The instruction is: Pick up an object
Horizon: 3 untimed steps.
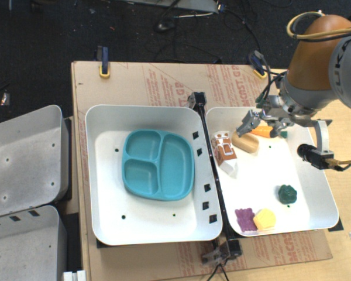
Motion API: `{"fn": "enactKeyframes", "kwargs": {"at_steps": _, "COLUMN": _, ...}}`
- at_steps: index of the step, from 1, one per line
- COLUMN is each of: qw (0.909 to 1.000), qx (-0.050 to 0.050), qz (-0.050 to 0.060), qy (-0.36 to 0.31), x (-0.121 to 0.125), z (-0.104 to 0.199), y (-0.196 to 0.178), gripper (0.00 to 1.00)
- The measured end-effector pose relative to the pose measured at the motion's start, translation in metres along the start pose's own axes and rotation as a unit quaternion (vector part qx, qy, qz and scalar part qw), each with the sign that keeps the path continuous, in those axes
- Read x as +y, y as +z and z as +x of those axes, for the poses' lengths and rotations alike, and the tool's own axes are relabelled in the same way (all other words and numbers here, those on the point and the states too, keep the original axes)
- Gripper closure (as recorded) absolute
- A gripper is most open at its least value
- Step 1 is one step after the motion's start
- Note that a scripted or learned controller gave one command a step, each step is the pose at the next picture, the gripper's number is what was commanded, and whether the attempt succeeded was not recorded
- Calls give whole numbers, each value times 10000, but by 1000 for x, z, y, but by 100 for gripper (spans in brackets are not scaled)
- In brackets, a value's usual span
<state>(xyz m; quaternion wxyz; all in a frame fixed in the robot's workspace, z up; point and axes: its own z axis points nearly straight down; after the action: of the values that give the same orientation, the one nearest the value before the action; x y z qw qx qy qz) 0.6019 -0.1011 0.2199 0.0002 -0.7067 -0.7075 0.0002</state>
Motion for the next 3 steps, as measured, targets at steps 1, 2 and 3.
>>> {"fn": "enactKeyframes", "kwargs": {"at_steps": 1, "qw": 10000, "qx": 2, "qz": 24, "qy": 11, "x": -8, "z": 1, "y": 61, "gripper": 0}}
{"fn": "enactKeyframes", "kwargs": {"at_steps": 2, "qw": 10000, "qx": -7, "qz": -70, "qy": 3, "x": -3, "z": 1, "y": 103, "gripper": 0}}
{"fn": "enactKeyframes", "kwargs": {"at_steps": 3, "qw": 10000, "qx": 20, "qz": -80, "qy": -1, "x": 4, "z": 3, "y": 115, "gripper": 0}}
